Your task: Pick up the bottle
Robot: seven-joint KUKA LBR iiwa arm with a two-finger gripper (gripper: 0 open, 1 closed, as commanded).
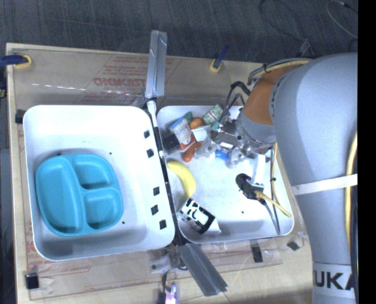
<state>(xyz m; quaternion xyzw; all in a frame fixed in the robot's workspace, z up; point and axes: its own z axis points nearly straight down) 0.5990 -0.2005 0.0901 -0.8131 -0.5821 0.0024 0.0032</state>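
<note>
Camera view: arm reaching in from the right, tool (222,145) hanging low over the right bin (264,223), upper middle; can't tell whether it is open or closed. Bottle (181,132) w/ white label lying in the bin's upper-left corner, just left of the tool, beside an orange item (196,124). Banana (183,177) and black-white box (197,216) lying lower left. Left bin (35,122) carrying a blue divided tray (78,194). Both bins sitting on the table (67,68).

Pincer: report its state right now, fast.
Pincer: low in the right bin, among the clutter near the bottle; open or shut cannot be told.
</note>
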